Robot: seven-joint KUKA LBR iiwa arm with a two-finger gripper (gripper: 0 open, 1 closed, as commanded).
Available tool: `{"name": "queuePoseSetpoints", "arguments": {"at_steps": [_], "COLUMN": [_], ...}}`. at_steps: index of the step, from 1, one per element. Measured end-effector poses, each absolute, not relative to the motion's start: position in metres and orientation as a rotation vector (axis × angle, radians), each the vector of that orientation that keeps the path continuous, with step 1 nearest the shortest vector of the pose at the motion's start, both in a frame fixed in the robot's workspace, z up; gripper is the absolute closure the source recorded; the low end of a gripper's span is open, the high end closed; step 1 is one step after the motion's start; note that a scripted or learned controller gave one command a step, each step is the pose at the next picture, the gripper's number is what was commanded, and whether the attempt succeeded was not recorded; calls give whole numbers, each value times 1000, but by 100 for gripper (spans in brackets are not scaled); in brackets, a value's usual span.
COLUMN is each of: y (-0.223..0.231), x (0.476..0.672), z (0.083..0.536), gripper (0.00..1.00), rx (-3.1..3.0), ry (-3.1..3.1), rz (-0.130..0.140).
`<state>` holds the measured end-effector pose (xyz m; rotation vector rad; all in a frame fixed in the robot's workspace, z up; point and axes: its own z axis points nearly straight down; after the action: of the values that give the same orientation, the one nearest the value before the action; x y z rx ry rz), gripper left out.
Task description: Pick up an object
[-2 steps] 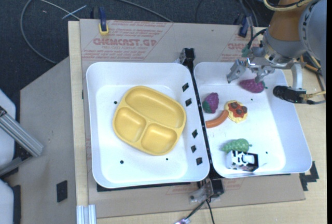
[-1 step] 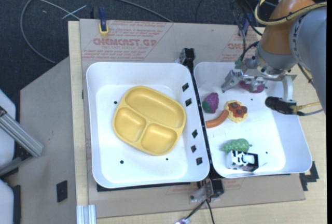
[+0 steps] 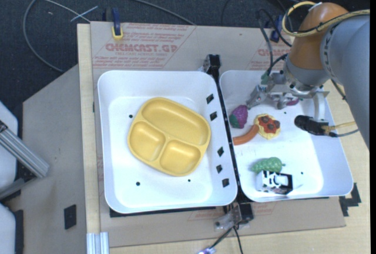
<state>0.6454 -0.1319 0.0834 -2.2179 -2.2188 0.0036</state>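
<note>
Here, your end effector (image 3: 275,96) hangs over the right bin's (image 3: 335,179) far end; grip state I cannot tell. The purple toy (image 3: 238,116) lies nearest, just left and nearer the camera.

Tray (image 3: 169,136) in left bin (image 3: 111,129); toys (image 3: 267,126) right

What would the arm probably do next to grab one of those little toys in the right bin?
Probably swing a little toward the bin's middle and lower. The gripper sits over the back of the right bin, while the purple toy and the pizza slice toy lie just in front of it, apart from each other.
</note>
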Motion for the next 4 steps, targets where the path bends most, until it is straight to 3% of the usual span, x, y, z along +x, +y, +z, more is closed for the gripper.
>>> {"name": "queuePoseSetpoints", "arguments": {"at_steps": [1,3,4], "y": [-132,-128,-125], "x": [647,653,645], "z": [97,224,282], "gripper": [100,100,100], "rx": [-2220,-2224,-2225], "ry": [-2222,-2228,-2228], "rz": [-2,-8,-8]}}
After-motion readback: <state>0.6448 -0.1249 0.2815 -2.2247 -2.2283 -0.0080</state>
